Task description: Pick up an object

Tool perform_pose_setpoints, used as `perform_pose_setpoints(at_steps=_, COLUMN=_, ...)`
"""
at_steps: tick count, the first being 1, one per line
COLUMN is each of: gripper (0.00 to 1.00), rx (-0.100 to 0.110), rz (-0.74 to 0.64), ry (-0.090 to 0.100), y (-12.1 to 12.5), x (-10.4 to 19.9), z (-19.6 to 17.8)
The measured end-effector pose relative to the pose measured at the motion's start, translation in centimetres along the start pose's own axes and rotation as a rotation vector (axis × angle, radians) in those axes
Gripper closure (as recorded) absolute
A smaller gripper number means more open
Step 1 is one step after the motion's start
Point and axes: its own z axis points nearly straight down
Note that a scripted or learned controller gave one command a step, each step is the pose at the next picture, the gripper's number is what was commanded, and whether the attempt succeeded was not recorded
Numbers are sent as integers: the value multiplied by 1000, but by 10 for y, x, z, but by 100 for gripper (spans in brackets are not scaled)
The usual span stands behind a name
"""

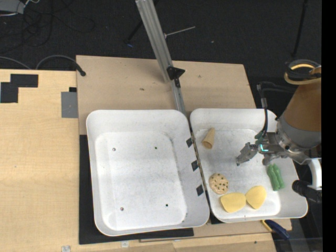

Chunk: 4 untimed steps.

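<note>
My gripper (245,155) hangs over the middle of the right bin (231,121), reaching in from the right edge. Around it in that bin lie a tan cone-shaped piece (209,138) to the upper left, a round speckled cookie (218,182) below left, two yellow lumps (232,202) (256,197) near the front wall, and a green stick-like object (275,176) to the lower right. The gripper sits apart from all of them, and I see nothing in it.
The left bin (100,125) stands beside the right one, sharing a divider with black clips (193,164). A slanted metal rail (157,41) rises behind the bins. The arm's orange band (307,106) is at the right edge.
</note>
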Motion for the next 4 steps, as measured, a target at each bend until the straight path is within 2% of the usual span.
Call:
perform_pose_setpoints(at_steps=1, gripper=0, rx=-4, rz=4, ry=-1, y=1, x=-1, z=-2)
perform_pose_setpoints(at_steps=2, gripper=0, rx=2, rz=1, ry=0, y=1, x=2, z=62)
perform_pose_setpoints(at_steps=3, gripper=0, rx=-9, rz=2, ry=-2, y=3, x=2, z=108)
perform_pose_setpoints(at_steps=4, gripper=100, rx=-8, rz=8, ry=-1, y=2, x=1, z=97)
